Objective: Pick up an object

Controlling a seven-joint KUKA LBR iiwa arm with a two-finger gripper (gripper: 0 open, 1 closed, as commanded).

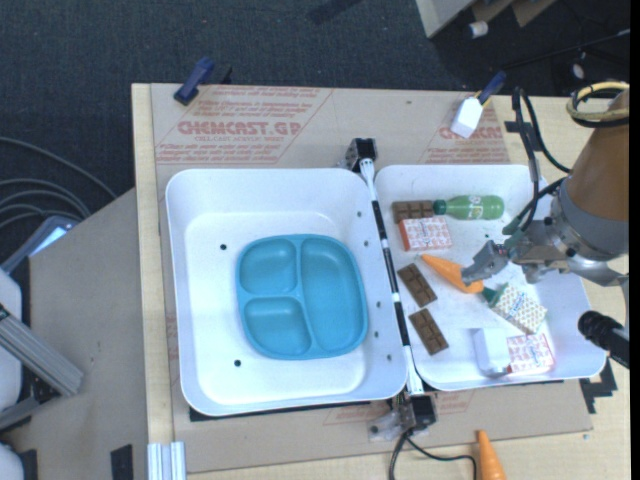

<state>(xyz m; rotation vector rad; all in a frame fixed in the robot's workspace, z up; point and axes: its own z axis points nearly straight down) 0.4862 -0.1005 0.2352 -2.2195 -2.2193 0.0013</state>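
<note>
1. Nothing can be called picked up yet, as far as can be seen. The gripper is parked low in the right bin, right at the green end of the toy carrot, and the carrot looks to be lying flat on the bin floor.
2. Whether the gripper is apart or together can't be told from this angle; it's dark and partly lost against the arm, so no grasp can be claimed.
3. Plenty of candidates are left in that bin: a green bottle near the far wall, a brown bar just beside it, a red-and-white packet below that, two more chocolate bars closer to the divider, a checkered packet and another packet toward the near right corner, with a small grey piece beside it.
4. What's left, as a guess: the carrot has to be closed on and lifted clear. It's the nearest thing to the gripper.
5. The left bin is taken up by a blue divided tray, well apart from the action.
6. Both bins are set on a table covered with printed brown board. Dark carpet is seen beyond it, with cables off to the left and blue clamps at the far edge.
</note>
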